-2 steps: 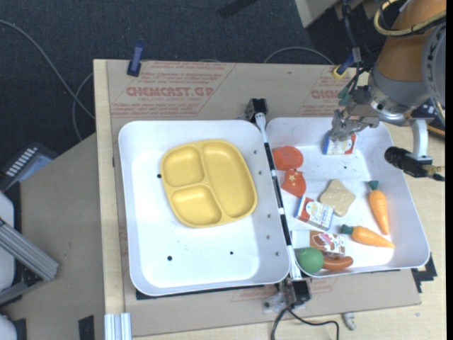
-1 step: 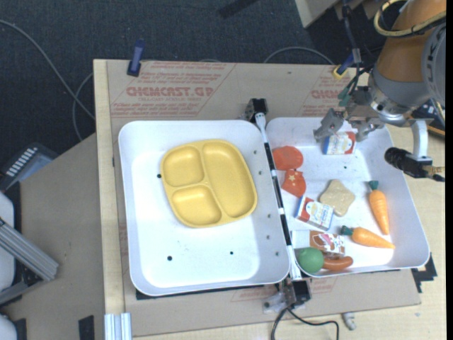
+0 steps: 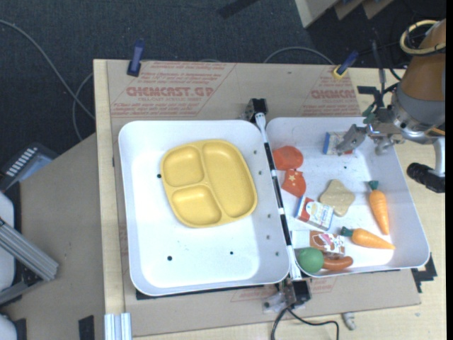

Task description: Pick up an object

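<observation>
The right bin [image 3: 407,190] holds several toy foods. A small blue item [image 3: 327,142] lies near its far wall. A round red piece [image 3: 287,157] and a red wedge [image 3: 295,183] lie at the left side. A beige toast slice [image 3: 337,197] sits in the middle, with a white-and-red packet [image 3: 318,213] beside it. Two orange carrots [image 3: 379,210] [image 3: 369,239] lie on the right. A green ball [image 3: 309,259] and a red sausage [image 3: 336,263] rest at the near edge. My gripper [image 3: 364,142] hangs over the bin's far right part, open, with nothing between its fingers.
The left bin [image 3: 141,246] carries a yellow divided tray [image 3: 209,183]. A black divider rail [image 3: 274,190] runs between the bins. The grey and orange arm [image 3: 425,91] enters from the right. Blue clamps [image 3: 135,57] [image 3: 345,66] grip the cardboard at the back.
</observation>
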You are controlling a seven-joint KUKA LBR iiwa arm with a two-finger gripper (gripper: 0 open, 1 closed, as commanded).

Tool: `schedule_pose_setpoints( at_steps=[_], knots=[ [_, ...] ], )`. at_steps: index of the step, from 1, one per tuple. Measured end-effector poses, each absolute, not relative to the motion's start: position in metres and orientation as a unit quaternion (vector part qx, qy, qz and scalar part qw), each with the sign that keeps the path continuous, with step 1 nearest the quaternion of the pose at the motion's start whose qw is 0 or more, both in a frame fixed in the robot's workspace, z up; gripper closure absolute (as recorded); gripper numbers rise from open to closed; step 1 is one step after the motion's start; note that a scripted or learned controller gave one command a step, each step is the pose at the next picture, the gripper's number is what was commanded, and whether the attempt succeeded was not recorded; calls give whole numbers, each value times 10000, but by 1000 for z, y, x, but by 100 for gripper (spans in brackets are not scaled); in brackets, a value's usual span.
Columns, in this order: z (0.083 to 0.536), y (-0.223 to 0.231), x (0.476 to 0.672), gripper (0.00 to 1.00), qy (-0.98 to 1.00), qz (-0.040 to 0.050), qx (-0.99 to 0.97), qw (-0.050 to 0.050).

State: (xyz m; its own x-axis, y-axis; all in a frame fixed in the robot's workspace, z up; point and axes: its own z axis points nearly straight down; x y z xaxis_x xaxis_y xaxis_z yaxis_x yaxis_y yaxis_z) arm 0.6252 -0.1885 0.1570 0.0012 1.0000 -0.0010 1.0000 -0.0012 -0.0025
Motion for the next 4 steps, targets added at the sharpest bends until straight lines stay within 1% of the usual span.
schedule_pose_setpoints(
  at_steps=[1,2,3,4],
  knots=[
    [121,-217,580,0,-7067,7,-7075,4],
    [86,-216,560,0,-7082,-29,-7061,14],
    [87,-220,499,0,-7080,-32,-7062,15],
    [97,-221,500,100,-7077,-31,-7065,-11]
  ],
)
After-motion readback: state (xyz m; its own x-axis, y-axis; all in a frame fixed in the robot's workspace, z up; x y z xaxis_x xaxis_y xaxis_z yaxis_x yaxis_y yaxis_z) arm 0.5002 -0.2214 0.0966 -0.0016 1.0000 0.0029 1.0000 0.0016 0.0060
